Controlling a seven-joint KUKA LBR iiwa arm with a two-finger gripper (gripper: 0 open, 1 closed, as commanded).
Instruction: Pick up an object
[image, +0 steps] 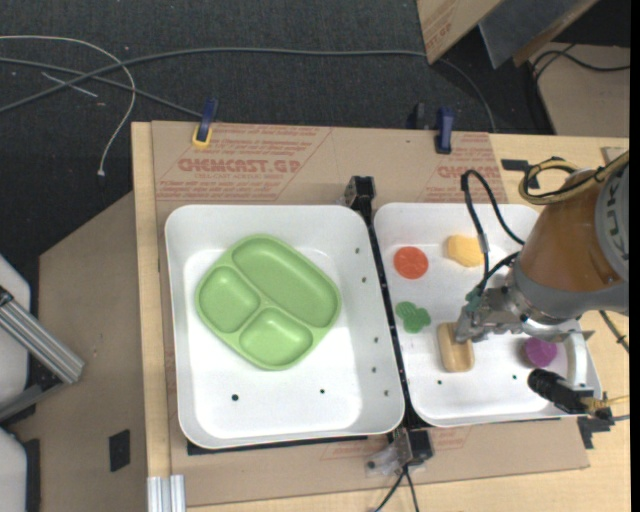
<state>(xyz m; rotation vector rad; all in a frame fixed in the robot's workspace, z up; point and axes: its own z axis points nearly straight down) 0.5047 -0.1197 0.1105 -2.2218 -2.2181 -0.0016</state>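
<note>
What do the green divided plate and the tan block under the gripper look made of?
Green divided plate: likely molded plastic, smooth with a soft sheen and rounded compartment edges. Tan block: looks like matte unfinished wood or foam, too small to tell which.

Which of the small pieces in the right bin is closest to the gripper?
The tan block, directly under the gripper. The green piece, orange-red piece, yellow piece and purple piece all lie farther away.

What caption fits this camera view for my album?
Robot gripper over a tan block in the right bin; green divided plate in the left bin.
</note>
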